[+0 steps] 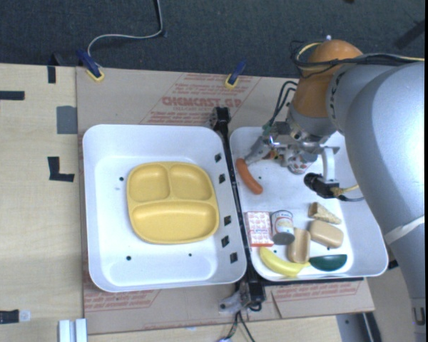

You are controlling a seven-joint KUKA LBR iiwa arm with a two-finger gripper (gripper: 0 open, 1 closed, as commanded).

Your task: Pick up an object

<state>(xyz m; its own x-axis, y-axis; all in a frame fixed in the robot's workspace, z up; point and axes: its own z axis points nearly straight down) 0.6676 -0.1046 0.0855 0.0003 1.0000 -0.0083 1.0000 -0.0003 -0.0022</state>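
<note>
The gripper (294,155) hangs over the back of the right-hand white bin (367,262); whether it is spread I cannot tell. Just beside it lies a small orange plastic sausage (248,176), likely light, stiff and a bit slick, best pinched across its middle.

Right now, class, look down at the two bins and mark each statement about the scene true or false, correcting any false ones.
1. The yellow divided tray lies in the left bin. True.
2. The banana lies in the left bin. False: it lies in the right bin, near its front edge.
3. The orange hot dog lies near the divider between the bins. True.
4. The gripper hangs over the left bin. False: it is over the right bin's far end.
</note>
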